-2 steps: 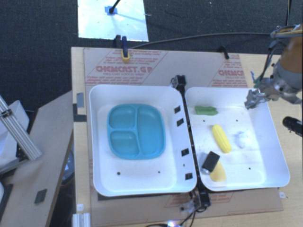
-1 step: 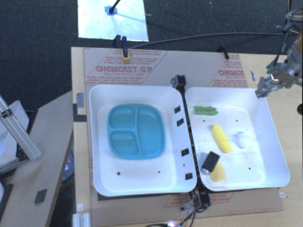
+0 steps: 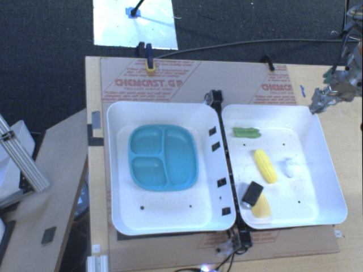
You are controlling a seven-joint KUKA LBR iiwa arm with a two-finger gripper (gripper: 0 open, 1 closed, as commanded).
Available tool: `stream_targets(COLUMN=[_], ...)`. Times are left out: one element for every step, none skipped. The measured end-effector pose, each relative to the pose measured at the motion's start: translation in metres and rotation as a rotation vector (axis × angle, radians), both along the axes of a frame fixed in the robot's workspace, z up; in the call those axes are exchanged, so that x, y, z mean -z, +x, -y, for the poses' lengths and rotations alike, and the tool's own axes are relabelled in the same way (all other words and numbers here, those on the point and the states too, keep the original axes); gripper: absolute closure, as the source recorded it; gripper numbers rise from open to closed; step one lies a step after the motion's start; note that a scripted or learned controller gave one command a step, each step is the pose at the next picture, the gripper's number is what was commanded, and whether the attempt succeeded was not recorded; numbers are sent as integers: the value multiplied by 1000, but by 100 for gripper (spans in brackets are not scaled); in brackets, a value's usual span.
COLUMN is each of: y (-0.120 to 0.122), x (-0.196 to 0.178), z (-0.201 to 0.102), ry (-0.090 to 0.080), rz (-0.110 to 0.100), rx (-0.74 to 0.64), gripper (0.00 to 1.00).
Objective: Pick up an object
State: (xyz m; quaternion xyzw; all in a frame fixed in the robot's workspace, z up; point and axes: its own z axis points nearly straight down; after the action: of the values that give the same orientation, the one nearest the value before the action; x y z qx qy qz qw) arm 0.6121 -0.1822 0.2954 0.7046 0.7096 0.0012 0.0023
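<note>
End effector (image 3: 317,103) hovers above right bin's (image 3: 326,146) far right corner; finger state indiscernible.

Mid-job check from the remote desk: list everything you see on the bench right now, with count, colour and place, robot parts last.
Bins: 2, white, side by side; left bin, right bin.
Divided plate: 1, light blue, lying in the left bin.
Green item: 1, green, upper left of the right bin.
Corn-like item: 1, yellow, middle of the right bin.
Black block: 1, black, lower left of the right bin, overlapping the yellow lump.
Yellow lump: 1, yellow, near the right bin's front wall.
Pale item: 1, whitish, right of the corn-like item; too faint to identify.
Claw: 1, grey, above the right bin's upper right corner, with nothing seen in it.
</note>
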Motion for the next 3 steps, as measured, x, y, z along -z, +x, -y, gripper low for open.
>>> stream_targets(y=[-13, -26, -43], x=[0, 1, 3], z=[-47, -96, -145], ry=[2, 3, 2], rz=[-4, -4, -4], rx=[-1, -2, -2], gripper=[100, 100, 100])
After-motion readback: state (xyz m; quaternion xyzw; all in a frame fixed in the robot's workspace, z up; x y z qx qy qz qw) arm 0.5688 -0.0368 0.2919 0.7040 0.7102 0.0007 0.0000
